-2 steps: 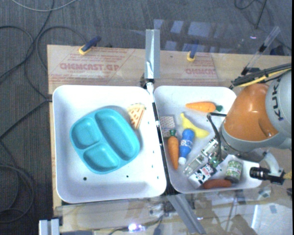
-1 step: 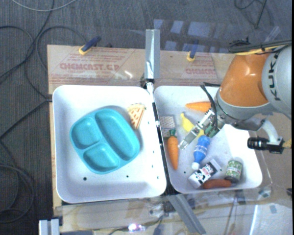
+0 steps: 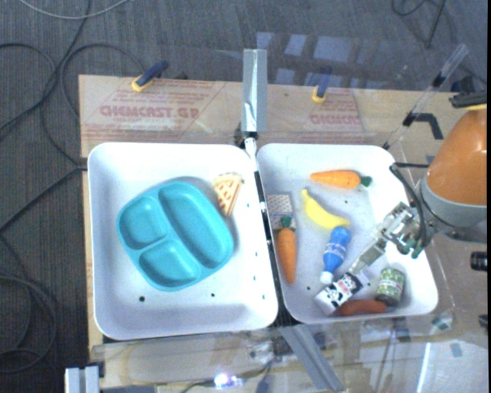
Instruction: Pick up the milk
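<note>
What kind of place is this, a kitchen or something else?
Probably a robotics lab, not a kitchen. Two shallow white bins sit on a bench clamped to a cardboard sheet, loose black cables trail over grey carpet, and the grey arm's two-finger gripper reaches among small toy foods like the plastic orange carrot.

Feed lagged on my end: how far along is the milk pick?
Approach looks done: the gripper is down in the right bin, right by the milk. In hand: the grasp, unconfirmed. The milk lies on the bin floor beside the sausage. Left: lifting it.
</note>
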